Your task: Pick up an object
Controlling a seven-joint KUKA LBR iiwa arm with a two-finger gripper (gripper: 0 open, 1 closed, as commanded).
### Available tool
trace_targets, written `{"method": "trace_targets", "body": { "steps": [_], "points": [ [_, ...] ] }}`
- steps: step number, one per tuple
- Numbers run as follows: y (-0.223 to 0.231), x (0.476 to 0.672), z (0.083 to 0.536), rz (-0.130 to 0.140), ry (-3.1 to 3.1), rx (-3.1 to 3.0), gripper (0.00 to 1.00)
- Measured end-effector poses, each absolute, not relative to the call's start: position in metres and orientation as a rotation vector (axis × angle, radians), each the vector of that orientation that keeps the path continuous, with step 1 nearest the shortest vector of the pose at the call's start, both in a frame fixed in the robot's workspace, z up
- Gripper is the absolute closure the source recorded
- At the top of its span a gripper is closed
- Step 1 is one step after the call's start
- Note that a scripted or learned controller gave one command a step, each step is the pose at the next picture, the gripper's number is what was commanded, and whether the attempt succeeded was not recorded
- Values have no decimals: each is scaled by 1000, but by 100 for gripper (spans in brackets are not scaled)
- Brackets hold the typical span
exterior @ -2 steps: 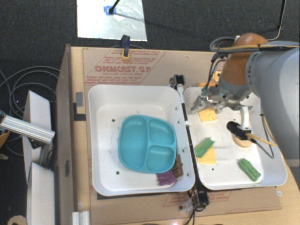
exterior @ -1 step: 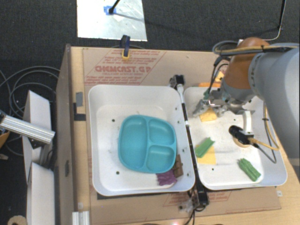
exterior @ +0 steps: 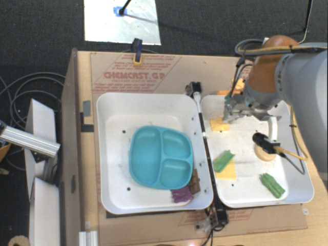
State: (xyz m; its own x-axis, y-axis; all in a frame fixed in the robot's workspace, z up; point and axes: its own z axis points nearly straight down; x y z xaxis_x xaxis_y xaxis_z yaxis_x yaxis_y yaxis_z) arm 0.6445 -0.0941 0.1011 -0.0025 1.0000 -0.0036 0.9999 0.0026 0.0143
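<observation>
Got my jaws (exterior: 230, 114) down over the yellow cheese slice (exterior: 219, 125) by the right bin's (exterior: 302, 188) back-left corner to grab it, can't tell if they're apart or together.

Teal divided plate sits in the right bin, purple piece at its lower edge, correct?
Not quite. The camera view shows the teal divided plate in the left bin, not the right one. The purple piece does lie at its lower edge.
</observation>
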Motion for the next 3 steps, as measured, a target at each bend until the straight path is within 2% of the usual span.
{"method": "trace_targets", "body": {
  "steps": [1,3],
  "points": [
    [-94,643,99,8,2218,2212,0],
    [-90,656,85,4,2225,2215,0]
  ]
}}
